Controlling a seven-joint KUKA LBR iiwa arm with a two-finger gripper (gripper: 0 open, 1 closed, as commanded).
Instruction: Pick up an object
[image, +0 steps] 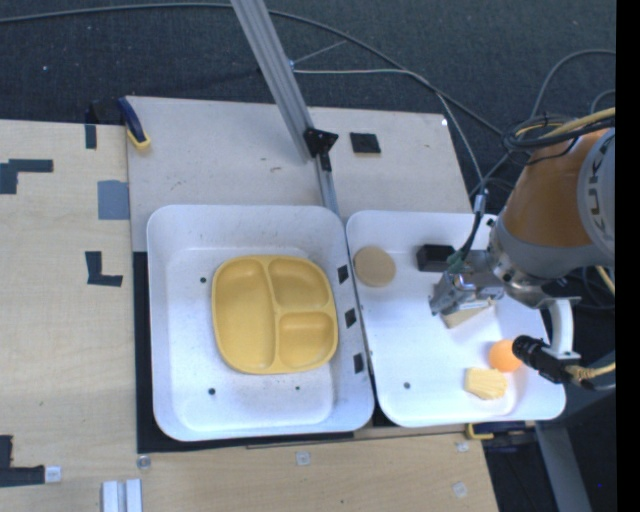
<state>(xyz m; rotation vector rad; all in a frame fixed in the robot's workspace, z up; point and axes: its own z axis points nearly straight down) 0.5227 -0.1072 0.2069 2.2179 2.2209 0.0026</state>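
From above, two white bins sit side by side on the bench. The left bin (170, 300) holds a yellow divided plate (275, 312) lying flat near its middle, with bare floor all round it, widest along the near and left walls. The right bin (420, 390) is more crowded. A tan disc (375, 266) lies close to its left wall, near the far corner. A black block (435, 257) sits just right of the disc. An orange ball (503, 356) and a pale yellow chunk (486, 383) lie together near the right front corner, close to the rim. The stretch of floor between the disc and the chunk is open.

The arm (555, 205) reaches in from the right and covers the bin's far right part. Its gripper (462, 300) hangs low over the middle of the right bin, right above a small beige block (466, 315), light tan and boxy, partly hidden under the metal. Whether the fingers are open or closed cannot be told.
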